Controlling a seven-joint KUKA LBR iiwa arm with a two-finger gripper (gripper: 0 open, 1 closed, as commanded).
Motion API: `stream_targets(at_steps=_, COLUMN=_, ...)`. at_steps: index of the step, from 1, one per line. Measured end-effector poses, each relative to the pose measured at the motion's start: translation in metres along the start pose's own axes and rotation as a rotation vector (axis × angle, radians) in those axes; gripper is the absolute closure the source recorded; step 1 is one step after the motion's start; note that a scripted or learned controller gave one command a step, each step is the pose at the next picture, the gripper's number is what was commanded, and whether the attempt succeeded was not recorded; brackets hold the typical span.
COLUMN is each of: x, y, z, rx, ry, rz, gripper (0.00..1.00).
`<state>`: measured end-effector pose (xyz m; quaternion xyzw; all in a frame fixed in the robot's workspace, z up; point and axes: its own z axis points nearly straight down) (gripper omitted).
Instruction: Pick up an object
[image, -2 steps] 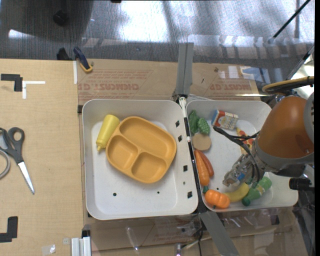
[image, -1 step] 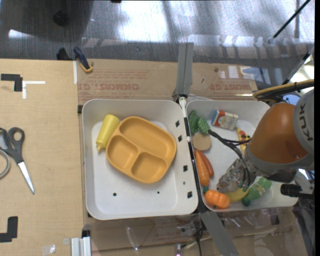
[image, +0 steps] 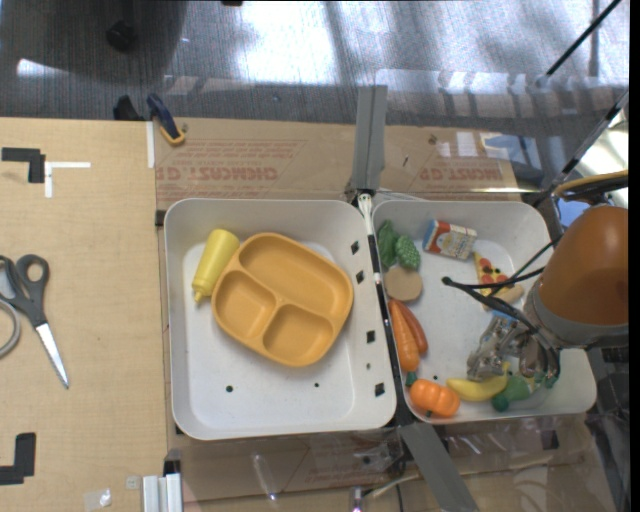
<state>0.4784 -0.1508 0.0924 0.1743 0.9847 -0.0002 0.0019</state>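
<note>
My gripper (image: 492, 358) reaches down into the right bin (image: 452, 318) near its front right corner. Its metal tip hangs just above a yellow banana (image: 478, 388). A small green piece (image: 512, 393) lies beside the banana, and an orange pepper-like toy (image: 433, 397) sits to their left. Further left a carrot (image: 405, 335) lies along the bin wall. Nothing shows held in the gripper. The arm's orange band (image: 590, 268) hides the bin's right side.
The right bin also holds a tan round cookie (image: 404, 284), green broccoli (image: 398, 248), a small carton (image: 450, 239) and a red-dotted piece (image: 490, 272). The left bin (image: 300, 395) holds a yellow divided plate (image: 280, 298) and a yellow bottle (image: 213, 262). Scissors (image: 35, 310) lie at far left.
</note>
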Motion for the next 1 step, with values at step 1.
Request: stream_targets(at_steps=1, x=-0.004, y=0.0008, z=-0.0029, rx=-0.002, ry=-0.014, rz=0.0, gripper=0.0)
